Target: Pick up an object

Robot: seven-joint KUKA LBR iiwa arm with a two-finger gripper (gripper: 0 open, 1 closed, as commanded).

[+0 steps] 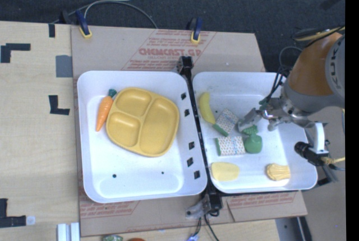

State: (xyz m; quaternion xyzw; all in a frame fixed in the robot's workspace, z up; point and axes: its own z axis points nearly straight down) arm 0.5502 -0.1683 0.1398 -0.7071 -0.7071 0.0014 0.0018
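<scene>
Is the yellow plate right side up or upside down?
Right side up. The yellow plate in the left bin shows its three sunken compartments facing up, with nothing in them.

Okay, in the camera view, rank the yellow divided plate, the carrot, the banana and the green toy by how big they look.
Largest to smallest:
1. yellow divided plate, by far
2. carrot
3. banana, close to the carrot in length, so that order is unsure
4. green toy, partly hidden under the gripper

Yellow sectioned plate (142, 121) beside toy carrot (104, 112), left bin (90, 178).
</scene>
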